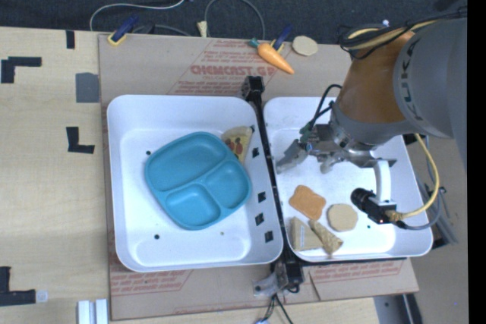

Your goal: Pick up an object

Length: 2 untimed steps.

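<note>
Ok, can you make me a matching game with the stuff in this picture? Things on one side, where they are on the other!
Things:
1. blue plate
2. toy carrot
3. orange toast
4. yellow wedge

Places:
A. on the cardboard, above the bins
B. right bin
C. middle of the left bin
D. left bin, at the plate's upper right edge

Pairs: 1-C, 2-A, 3-B, 4-D

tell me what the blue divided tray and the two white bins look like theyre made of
Blue tray: likely moulded plastic, smooth with a soft sheen, rounded compartment ridges. Left bin and right bin: probably thin glossy plastic, with rounded corners and light glare, though coated metal can't be excluded.
</note>
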### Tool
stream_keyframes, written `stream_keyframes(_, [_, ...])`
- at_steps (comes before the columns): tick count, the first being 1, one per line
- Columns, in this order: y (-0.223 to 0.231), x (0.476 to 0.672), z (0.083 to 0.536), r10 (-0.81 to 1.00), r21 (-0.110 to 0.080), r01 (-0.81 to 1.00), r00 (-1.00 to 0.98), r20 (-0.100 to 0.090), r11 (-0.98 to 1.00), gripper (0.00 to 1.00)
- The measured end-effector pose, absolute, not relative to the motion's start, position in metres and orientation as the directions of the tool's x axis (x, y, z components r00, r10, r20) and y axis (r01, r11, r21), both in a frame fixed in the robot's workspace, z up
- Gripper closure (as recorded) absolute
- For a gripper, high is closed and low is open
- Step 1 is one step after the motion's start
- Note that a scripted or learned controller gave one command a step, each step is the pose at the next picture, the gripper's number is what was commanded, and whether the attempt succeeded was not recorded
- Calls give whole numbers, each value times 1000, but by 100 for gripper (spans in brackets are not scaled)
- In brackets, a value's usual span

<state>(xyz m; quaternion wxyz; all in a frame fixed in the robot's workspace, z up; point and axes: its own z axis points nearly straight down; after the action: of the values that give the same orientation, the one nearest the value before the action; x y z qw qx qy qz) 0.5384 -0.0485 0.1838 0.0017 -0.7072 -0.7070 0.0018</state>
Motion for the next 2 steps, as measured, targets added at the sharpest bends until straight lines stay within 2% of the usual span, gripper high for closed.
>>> stream_keyframes(1, [-107,566,115,1000,-5,1000,4,-3,-4,0])
stream_keyframes(2, [-95,498,86,1000,6,1000,0,-2,0,0])
